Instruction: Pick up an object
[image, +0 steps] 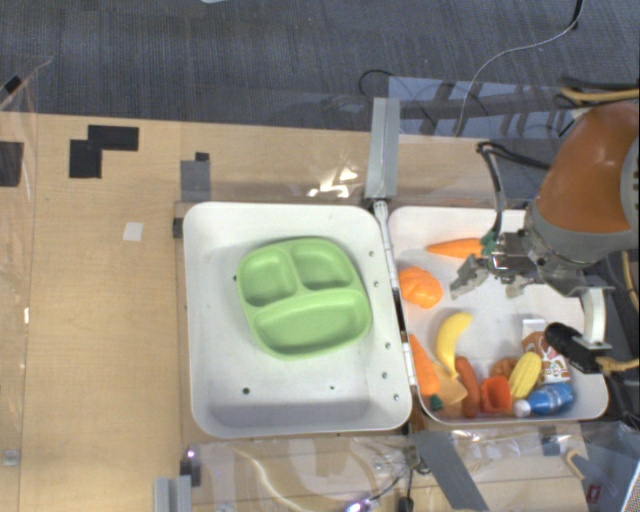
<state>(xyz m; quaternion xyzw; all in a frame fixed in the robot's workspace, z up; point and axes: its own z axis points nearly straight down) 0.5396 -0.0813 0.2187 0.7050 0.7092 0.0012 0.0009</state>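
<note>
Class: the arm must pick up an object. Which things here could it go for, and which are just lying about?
For the job: gripper, carrot, orange pepper, banana, corn cob, blue bottle, all in the right bin.

Lying about: green divided plate, left bin, black markers.

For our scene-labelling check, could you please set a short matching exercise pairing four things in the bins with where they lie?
Things:
1. plate
2. carrot
3. banana
4. bottle

Places:
A. right bin's near right corner
B. middle of the right bin
C. left bin
D. far end of the right bin, beside the gripper

Pairs: 1-C, 2-D, 3-B, 4-A
</note>
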